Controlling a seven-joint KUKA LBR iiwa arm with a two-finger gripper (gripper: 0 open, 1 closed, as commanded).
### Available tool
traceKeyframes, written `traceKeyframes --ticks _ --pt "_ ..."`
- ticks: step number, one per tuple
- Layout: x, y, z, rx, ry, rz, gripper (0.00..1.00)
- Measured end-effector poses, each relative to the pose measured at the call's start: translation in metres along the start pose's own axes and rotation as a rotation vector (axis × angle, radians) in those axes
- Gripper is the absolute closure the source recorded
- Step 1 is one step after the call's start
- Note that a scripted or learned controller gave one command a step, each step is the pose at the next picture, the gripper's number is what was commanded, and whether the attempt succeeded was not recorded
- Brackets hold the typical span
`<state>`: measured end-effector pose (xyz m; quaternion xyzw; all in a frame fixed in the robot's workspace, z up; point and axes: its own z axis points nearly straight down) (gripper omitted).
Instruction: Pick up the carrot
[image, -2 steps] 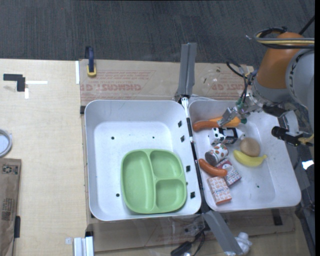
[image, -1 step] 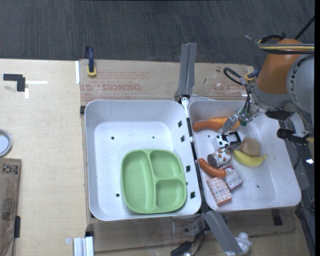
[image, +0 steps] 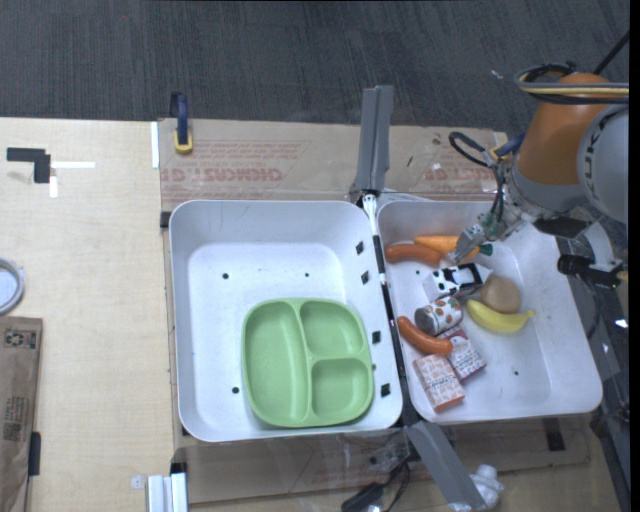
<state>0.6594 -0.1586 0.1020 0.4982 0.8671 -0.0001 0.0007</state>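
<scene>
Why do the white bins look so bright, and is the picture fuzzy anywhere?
In the camera view, overhead light glares off the right bin and left bin, washing out their walls; the green tray casts almost no shadow; small things by the carrot and the gripper look soft.

The arm has a rounded shell in pale grey, and above the wrist there is a wide orange band with a smooth, slightly shiny surface. A thin yellow ring and a dark line run along the top edge of this band. Black cables make loops beside the wrist. The pincer is small, with greenish and metal-coloured parts; its details are too small to tell. A dark bracket sticks out lower on the grey body.
</scene>
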Motion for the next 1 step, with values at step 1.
traceKeyframes --ticks 1 --pt "0.0271 0.0163 -0.0958 -0.001 -0.001 -0.002 1.0"
